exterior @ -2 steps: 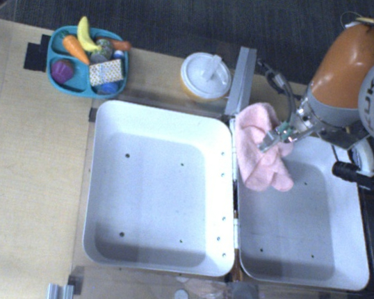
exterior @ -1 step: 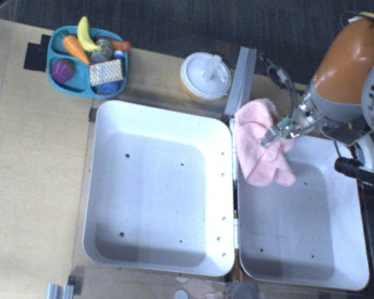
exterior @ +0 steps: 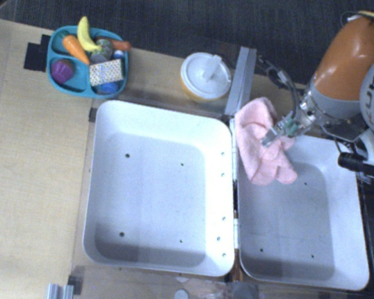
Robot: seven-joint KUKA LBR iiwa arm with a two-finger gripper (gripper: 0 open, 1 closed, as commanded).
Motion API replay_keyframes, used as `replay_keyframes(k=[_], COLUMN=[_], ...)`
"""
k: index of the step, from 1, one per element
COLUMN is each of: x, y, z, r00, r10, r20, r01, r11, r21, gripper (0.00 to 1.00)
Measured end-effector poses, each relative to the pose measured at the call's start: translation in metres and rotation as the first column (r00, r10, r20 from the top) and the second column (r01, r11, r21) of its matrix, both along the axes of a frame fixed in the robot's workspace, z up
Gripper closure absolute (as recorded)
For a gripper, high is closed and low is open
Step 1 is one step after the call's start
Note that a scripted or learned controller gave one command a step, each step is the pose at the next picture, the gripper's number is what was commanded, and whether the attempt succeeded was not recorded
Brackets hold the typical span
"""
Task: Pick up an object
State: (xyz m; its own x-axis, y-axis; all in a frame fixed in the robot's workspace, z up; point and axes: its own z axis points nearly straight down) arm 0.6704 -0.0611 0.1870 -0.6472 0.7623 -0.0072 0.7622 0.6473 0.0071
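The fingers point(exterior: 274, 137) press into the pink cloth point(exterior: 263, 150), which lies bunched right under and around them at the far left corner of the right bin point(exterior: 308, 270); whether they are apart or closed I cannot tell. To do this well, pinch a thick fold, then lift straight up slowly, clear of the rim beside them and the left bin point(exterior: 146, 251) beyond
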Motion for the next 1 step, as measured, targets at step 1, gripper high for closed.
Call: replay_keyframes(k=[1], x=[-0.0321], y=[-0.0245], z=[0.0491], r00=[0.998], r10=[-0.059], r20=[0.005], r01=[0.059], r11=[0.998], r21=[0.0], gripper=[1.0])
